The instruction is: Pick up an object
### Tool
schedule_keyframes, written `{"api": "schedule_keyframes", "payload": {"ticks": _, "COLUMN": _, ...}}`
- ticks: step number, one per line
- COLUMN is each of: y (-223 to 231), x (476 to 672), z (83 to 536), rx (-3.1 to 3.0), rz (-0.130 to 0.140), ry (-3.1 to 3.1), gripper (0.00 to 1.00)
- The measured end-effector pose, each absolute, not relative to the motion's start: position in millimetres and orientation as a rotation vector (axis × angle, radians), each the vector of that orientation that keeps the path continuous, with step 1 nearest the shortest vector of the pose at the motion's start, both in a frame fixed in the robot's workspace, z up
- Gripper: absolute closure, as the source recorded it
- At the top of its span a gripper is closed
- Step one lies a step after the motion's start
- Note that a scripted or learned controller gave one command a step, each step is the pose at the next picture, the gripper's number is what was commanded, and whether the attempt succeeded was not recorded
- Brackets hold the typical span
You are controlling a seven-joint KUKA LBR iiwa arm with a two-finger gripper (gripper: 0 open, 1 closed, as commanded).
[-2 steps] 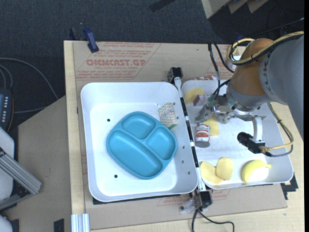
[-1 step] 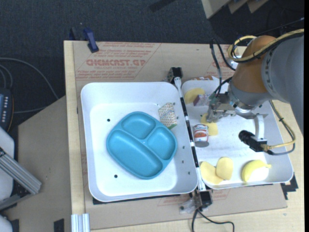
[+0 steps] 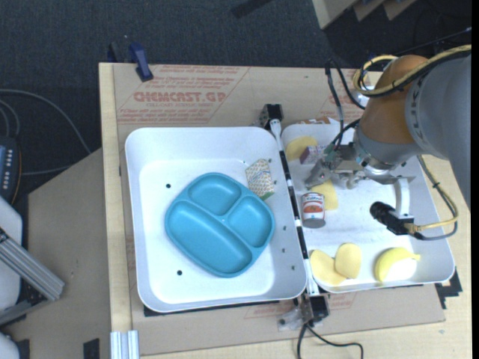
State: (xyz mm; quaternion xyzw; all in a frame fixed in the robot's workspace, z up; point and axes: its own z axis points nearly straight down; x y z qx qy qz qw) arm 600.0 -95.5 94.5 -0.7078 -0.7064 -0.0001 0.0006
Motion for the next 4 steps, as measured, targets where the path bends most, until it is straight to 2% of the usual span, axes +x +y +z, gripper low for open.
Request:
{"api": "schedule_keyframes", "payload": {"ticks": 1, "y": -98.2, "x": 653.8, "z": 84.8, "rx": -2.221, "rz": 0.000, "ry": -2.223, "gripper": 0.00}}
{"api": "schedule_keyframes", "payload": {"ticks": 2, "y": -92.2, "x": 665.4, "z": 84.5, "rx": -2.218, "rz": 0.008, "ry": -2.220, "gripper": 0.00}}
{"api": "schedule_keyframes", "payload": {"ticks": 3, "y": -97.0, "x": 611.3, "z": 84.4, "rx": -2.221, "rz": 0.001, "ry": -2.219, "gripper": 0.00}}
{"api": "schedule_keyframes", "payload": {"ticks": 4, "y": -96.7, "x": 611.9, "z": 94.6, "rx": -2.223, "rz": -0.001, "ry": -2.220, "gripper": 1.00}}
